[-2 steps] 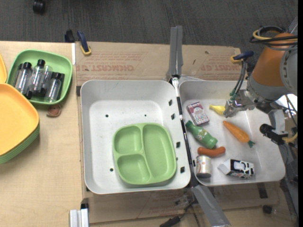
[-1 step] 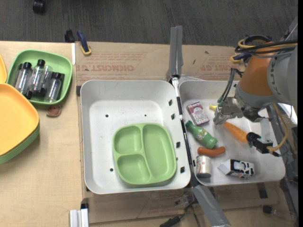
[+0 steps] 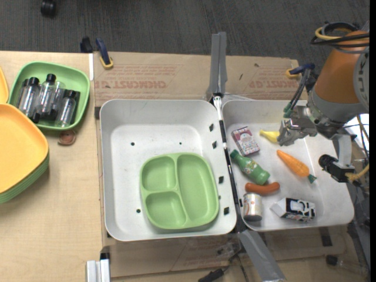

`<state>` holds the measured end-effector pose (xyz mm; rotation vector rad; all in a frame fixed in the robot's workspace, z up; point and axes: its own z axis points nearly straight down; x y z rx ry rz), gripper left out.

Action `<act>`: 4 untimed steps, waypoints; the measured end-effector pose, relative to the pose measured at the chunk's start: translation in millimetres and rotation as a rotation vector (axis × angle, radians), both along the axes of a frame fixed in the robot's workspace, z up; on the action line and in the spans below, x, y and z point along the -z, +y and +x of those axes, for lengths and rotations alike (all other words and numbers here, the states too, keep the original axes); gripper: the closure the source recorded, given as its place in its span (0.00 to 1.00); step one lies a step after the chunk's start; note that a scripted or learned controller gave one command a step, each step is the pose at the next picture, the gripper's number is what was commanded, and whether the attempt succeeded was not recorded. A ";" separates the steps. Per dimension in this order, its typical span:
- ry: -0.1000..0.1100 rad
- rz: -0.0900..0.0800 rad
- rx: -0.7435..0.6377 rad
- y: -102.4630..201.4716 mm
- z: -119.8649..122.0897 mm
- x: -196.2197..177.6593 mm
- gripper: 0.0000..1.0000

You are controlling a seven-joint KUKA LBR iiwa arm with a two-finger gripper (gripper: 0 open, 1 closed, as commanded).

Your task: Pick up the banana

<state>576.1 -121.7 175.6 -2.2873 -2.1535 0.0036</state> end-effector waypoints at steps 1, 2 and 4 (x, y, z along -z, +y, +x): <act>0.000 0.001 -0.186 -6.6 22.9 84.4 1.00; -0.002 0.000 -0.307 -15.7 22.5 33.7 1.00; -0.002 -0.001 -0.475 -16.8 33.9 2.8 1.00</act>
